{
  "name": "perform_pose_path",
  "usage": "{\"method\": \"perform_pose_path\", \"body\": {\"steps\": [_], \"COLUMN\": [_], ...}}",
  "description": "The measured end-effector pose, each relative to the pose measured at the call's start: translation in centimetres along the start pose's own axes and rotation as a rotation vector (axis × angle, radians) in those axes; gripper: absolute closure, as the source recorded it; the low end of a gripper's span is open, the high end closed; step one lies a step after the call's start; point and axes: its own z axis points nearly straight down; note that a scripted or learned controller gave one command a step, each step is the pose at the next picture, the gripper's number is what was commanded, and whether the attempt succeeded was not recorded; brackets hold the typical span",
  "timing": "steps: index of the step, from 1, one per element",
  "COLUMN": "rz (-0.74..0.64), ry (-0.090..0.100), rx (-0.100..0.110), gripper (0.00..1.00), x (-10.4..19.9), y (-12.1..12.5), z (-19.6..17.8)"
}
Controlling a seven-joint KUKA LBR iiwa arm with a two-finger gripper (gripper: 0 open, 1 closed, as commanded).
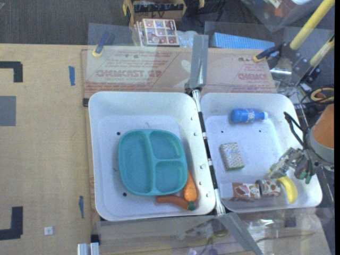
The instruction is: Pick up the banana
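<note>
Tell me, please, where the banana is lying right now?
The banana lies in the right-hand bin, at its near right corner, just right of the patterned packet and just below the claw.

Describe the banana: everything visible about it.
The banana is small, yellow, smooth and gently curved, apparently a toy. It lies flat in the right bin, in the near right corner by the rim. Its left side is at or against a printed packet. The gripper sits just above and behind it, very close; contact cannot be judged.
</note>
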Motion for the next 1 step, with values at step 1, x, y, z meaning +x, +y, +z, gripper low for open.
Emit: {"method": "perform_pose_path", "body": {"steps": [1], "rz": [0.619], "ry": [0.001], "rx": [0.017], "gripper": [1.00], "x": [0.44], "y": [3.05], "z": [0.63]}}
